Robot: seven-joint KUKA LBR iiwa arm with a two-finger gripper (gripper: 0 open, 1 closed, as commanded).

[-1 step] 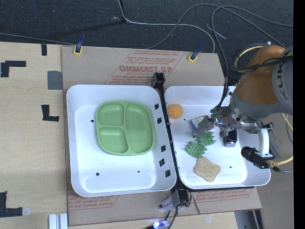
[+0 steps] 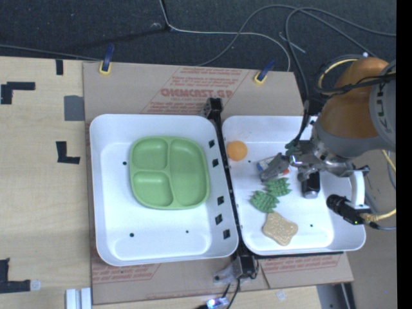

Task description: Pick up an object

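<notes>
Your gripper (image 2: pixel 278 166) hangs low over the right bin (image 2: pixel 322 237), and you cannot tell how far its fingers are spread or whether they have anything. Just below it lie two green leafy pieces (image 2: pixel 270 195) with a tan biscuit-like piece (image 2: pixel 279 228) nearer the front rim, and an orange ball (image 2: pixel 236 150) sits near the divider. In the left bin (image 2: pixel 109 237) rests a green divided plate (image 2: pixel 170 172).

A divided plate (image 2: pixel 170 172) is set in the left bin (image 2: pixel 103 237). In the right bin (image 2: pixel 322 240), a ball (image 2: pixel 237 150) is placed at the rear left, a leafy piece (image 2: pixel 269 194) at mid-bin, and a cracker (image 2: pixel 279 228) in front of it.
</notes>
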